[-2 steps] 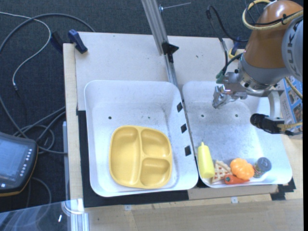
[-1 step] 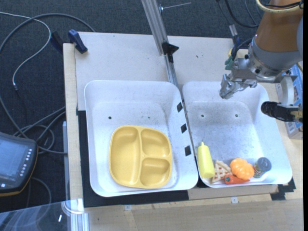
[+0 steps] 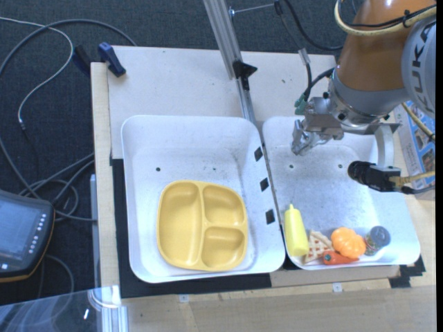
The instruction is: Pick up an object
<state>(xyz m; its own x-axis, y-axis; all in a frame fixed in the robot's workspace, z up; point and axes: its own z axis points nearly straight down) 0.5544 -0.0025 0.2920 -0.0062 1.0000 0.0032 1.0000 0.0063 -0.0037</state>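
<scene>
Gripper: at upper centre-right of the frame, hanging over the upper left part of the right bin, nothing visibly between its parts; whether it is open or closed cannot be told from this angle. Candidate objects for picking, all clustered along the lower edge of the right bin, well apart from the gripper: yellow bottle, lying lengthwise at the bin's lower left; waffle-patterned toy piece, just beside the bottle; small red-orange item, at the bin's lower rim; orange pumpkin-shaped toy, touching or nearly touching the red-orange item; grey round object, just right of the pumpkin. Left bin: holds a yellow compartment tray, three sections, lying flat in the bin's lower half. Desk: pale board bearing both bins side by side; blue clip at its upper left corner.
</scene>
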